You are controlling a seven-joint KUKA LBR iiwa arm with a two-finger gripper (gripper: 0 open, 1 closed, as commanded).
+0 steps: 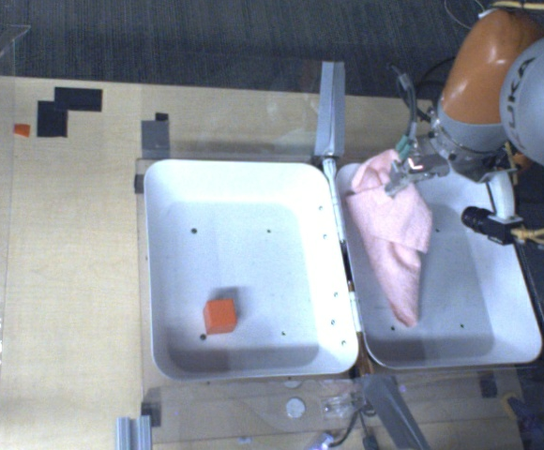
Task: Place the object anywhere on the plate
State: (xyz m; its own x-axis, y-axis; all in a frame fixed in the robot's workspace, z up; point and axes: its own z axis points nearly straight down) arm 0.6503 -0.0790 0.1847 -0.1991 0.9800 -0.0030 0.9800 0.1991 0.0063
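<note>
Fingers of the gripper [401, 178] pinch the upper edge of the pink cloth [396, 242], so the claw is clamped on fabric. Taken by 1 edge, the cloth drapes downward from the claw in a long fold, its lower end resting on the floor of the right bin [483, 322], which lies under and below the claw. That trailing end suggests the lift is only partial. Well to the claw's left and lower sits the left bin [253, 204], with 1 orange block [220, 316] near its bottom edge. I can make out no plate, so the drop spot is unclear.
</note>
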